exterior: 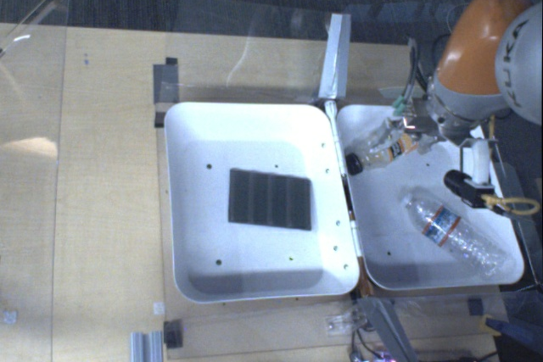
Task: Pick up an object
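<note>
White plastic bins sit side by side on the wooden bench (pixel 93 182); the left bin (pixel 195 267) at centre frame holds a dark ribbed mat (pixel 270 199). The right bin (pixel 382 267) holds two clear bottles. At upper right the grey and orange arm (pixel 479 47) reaches down over that bin's top edge. Its gripper (pixel 405 131) hangs right at the smaller bottle (pixel 377 150), which lies near the dividing wall; I cannot tell how the jaws stand. The larger bottle (pixel 450 231) lies at lower right. A good grab, I'd say, means closing across the bottle's body, not its slippery neck, then lifting straight up.
</note>
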Action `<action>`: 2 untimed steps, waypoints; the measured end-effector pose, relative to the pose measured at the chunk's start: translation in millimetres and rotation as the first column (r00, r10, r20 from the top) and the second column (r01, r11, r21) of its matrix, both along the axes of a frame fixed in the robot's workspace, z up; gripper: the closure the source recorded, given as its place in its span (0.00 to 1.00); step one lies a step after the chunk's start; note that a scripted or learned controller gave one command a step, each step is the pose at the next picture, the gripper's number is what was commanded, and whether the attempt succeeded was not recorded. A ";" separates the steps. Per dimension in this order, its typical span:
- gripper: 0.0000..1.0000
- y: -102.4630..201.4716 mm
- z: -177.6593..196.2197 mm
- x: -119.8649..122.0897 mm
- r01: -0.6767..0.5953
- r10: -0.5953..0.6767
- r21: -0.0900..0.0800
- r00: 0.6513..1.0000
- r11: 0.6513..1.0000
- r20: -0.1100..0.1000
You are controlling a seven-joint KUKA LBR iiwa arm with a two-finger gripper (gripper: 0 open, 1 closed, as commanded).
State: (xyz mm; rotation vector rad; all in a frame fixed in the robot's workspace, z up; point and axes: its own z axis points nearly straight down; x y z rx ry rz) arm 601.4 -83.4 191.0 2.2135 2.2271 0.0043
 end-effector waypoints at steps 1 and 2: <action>0.00 -60.4 -101.3 -22.7 -0.137 0.137 -0.002 0.991 0.991 0.005; 0.00 -81.2 15.6 10.3 -0.285 0.285 -0.004 0.958 0.959 0.005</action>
